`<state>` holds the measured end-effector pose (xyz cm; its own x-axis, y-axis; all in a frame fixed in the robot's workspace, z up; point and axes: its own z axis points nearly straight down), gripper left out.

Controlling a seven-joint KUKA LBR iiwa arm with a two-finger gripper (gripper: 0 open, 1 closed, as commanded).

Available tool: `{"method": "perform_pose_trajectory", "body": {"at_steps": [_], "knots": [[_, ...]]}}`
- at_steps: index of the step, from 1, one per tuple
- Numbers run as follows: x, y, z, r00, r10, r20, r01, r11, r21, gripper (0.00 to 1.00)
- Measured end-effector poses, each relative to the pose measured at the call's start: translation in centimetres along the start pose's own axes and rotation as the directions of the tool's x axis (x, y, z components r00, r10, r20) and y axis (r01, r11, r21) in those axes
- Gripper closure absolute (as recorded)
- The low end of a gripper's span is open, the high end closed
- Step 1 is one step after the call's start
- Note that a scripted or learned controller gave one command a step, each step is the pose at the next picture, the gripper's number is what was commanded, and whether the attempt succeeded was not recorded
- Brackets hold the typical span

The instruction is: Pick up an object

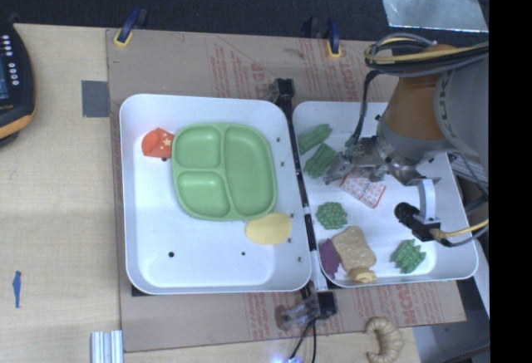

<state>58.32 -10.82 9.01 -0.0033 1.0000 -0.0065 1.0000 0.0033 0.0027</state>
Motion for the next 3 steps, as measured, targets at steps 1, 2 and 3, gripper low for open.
{"method": "perform_pose_trajectory", "body": {"at_steps": [1, 2, 3], "knots": [[-0.1, 0.3, -1.8, 1.000, 0.001, 0.000, -0.001, 1.000, -0.006, 1.00], [-0.1, 0.2, -1.7, 1.000, 0.000, 0.001, 0.000, 1.000, -0.004, 0.00], [-0.2, 0.2, -2.8, 1.000, 0.000, 0.001, 0.000, 1.000, -0.003, 1.00]]}}
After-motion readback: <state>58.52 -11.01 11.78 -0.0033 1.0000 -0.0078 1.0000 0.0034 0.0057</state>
